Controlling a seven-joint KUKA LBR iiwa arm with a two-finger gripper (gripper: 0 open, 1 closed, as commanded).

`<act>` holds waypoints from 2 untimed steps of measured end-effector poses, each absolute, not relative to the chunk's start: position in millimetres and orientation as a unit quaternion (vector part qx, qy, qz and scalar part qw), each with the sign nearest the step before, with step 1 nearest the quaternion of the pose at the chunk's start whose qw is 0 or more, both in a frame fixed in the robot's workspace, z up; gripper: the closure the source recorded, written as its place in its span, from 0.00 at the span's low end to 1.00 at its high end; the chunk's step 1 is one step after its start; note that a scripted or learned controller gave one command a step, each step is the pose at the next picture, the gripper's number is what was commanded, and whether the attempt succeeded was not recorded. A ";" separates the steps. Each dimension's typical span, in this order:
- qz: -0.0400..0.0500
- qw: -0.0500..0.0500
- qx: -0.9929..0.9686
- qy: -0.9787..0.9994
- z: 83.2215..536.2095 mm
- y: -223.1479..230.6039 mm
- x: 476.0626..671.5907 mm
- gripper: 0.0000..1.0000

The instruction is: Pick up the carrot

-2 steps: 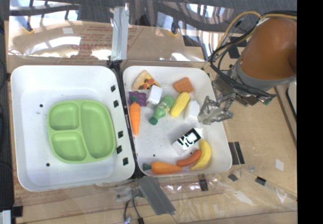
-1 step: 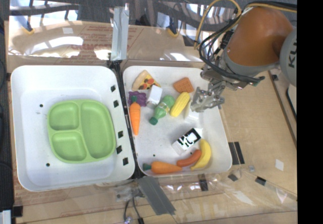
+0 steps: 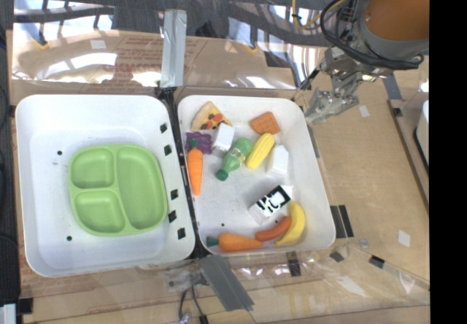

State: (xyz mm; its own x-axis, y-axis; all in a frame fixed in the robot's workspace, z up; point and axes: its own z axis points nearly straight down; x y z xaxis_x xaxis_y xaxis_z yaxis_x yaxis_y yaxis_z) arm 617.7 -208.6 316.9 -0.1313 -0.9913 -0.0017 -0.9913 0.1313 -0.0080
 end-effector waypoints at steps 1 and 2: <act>0.003 0.000 -0.719 0.695 256.4 -208.9 542.6 1.00; -0.001 0.002 -0.756 0.654 309.6 -207.5 576.1 1.00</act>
